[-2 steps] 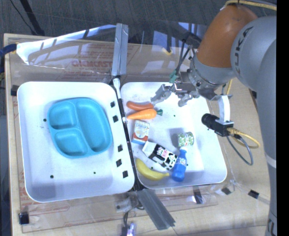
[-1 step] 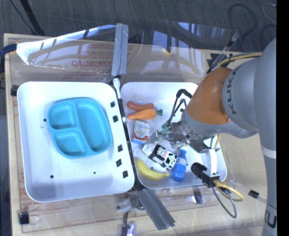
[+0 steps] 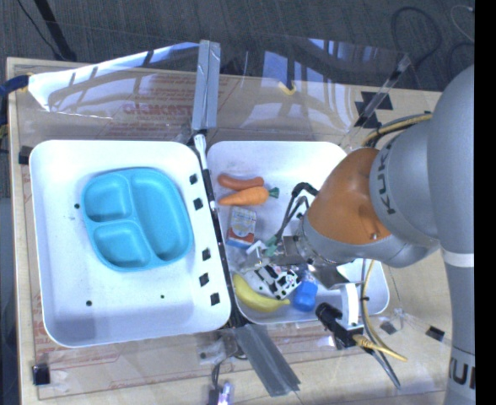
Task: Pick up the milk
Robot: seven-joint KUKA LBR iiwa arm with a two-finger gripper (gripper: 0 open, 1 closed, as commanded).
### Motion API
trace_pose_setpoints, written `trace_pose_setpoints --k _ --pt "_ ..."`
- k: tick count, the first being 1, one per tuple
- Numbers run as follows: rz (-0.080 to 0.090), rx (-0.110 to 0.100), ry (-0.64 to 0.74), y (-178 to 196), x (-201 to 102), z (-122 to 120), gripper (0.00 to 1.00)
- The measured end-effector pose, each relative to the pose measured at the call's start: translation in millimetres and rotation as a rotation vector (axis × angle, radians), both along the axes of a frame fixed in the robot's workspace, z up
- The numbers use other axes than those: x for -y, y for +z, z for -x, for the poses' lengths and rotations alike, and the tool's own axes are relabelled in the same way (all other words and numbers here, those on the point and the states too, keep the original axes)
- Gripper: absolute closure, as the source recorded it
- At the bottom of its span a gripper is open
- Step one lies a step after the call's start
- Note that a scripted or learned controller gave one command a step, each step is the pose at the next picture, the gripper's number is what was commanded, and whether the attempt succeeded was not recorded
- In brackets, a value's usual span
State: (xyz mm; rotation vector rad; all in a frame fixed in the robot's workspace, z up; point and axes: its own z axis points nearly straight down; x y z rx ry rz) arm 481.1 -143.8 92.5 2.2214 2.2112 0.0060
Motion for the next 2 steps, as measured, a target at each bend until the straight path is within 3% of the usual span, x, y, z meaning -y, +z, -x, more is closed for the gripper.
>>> trace_pose_setpoints --k 1,2 --pt "0.002 0.000 0.003 7 1 -2 1.00" --pt "-0.002 -0.012 0.035 91 -42 -58 1.00"
